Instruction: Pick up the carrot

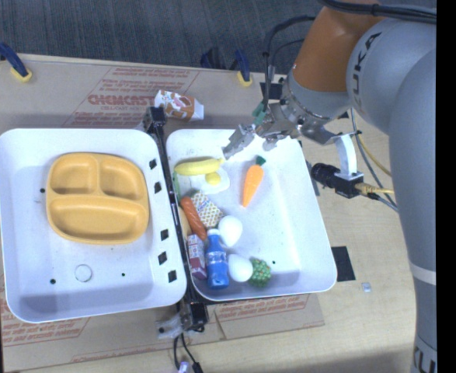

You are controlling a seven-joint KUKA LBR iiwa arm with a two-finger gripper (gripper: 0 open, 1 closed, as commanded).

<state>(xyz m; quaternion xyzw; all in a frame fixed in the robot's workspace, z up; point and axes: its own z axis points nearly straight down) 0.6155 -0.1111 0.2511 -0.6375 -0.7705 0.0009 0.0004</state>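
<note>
Two shallow white bins sit side by side on the table (367, 317), which is covered with printed cardboard. The left bin (26, 286) carries one yellow plastic tray (98, 196) with three rounded compartments and much bare floor around it. The right bin (309, 243) holds one carrot (252, 182), smooth, orange and tapered, with a green top; it lies alone in the upper middle with open floor on its right and below it. Along that bin's left wall crowd one yellow banana (196, 166), two white eggs (230, 229), one blue bottle (217, 263), one green textured piece (260, 272) and a few small packets that are hard to tell apart. The fingers (252, 137) hang spread apart with nothing between them, just above the carrot's green end, near the bin's far rim.
</note>
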